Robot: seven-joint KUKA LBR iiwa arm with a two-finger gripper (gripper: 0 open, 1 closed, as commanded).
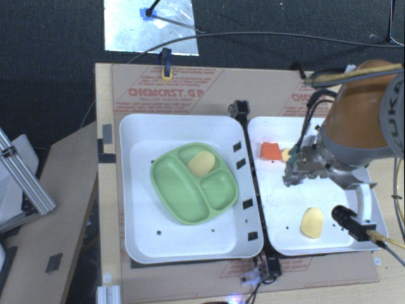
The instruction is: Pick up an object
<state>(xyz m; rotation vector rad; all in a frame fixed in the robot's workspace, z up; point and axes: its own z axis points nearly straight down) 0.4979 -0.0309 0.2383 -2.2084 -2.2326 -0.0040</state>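
Two shallow, glossy white plastic bins with rounded corners sit side by side on a tan board printed in red with "CHEMCAST GP" [166, 93]. In the left bin [142, 233] lies a smooth green divided plate [190, 192], roughly oval with three compartments; a pale yellow, rounded, potato-like piece [202, 163] rests in its compartment at about 1 o'clock. The right bin [278, 233] holds a small orange-red wedge-like block [271, 151] at its 11 o'clock corner and a second pale yellow, egg-shaped piece [311, 223] toward 6 o'clock. The metallic grey gripper [292, 171] hangs low over the right bin's middle, just at 4 o'clock from the orange block and at 11 o'clock from the yellow piece; whether its claw is spread or pressed together cannot be told, and nothing is seen in it.
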